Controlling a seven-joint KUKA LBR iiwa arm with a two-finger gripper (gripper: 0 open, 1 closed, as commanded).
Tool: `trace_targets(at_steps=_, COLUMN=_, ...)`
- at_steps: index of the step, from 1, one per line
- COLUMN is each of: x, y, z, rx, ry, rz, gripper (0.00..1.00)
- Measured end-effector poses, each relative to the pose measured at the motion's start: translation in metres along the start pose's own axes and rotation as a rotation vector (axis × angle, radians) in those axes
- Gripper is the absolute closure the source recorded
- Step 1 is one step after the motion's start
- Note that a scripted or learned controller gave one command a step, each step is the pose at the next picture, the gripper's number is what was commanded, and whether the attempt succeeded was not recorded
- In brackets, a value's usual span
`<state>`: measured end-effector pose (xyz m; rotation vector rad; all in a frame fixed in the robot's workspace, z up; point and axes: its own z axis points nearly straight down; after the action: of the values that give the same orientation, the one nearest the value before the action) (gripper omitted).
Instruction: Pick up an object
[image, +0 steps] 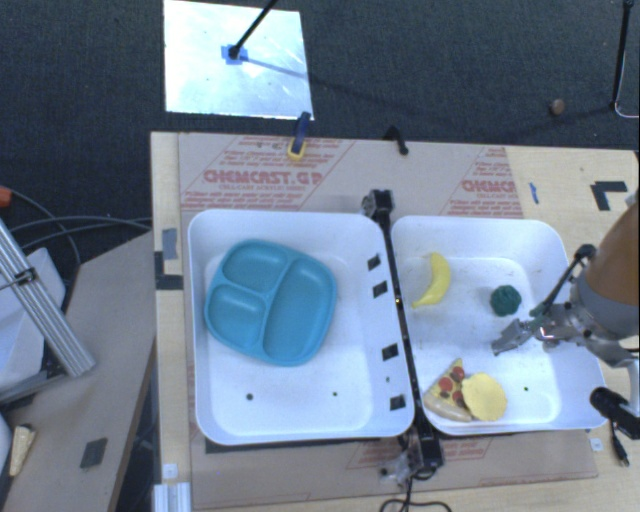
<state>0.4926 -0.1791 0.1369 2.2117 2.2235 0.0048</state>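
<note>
The right bin (540, 240) holds a yellow banana (434, 279) at its upper left and a small dark green object (506, 298) near its middle. At the bin's front edge a pizza slice toy (449, 388) lies against a yellow round piece (486, 397). My gripper (508, 336) reaches in from the right and hangs just below and right of the green object. It is open, with nothing between its fingers. The arm's wrist (600, 320) covers the bin's right edge.
The left bin (230, 410) holds a teal divided plate (270, 301). A black divider strip (392, 310) runs between the two bins. A reflective square sheet (238, 60) lies on the dark floor beyond the bench.
</note>
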Motion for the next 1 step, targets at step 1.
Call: trace_targets(at_steps=1, x=-0.0179, y=-0.0074, z=0.0395, rx=0.008, ry=0.002, rz=0.006, gripper=0.00)
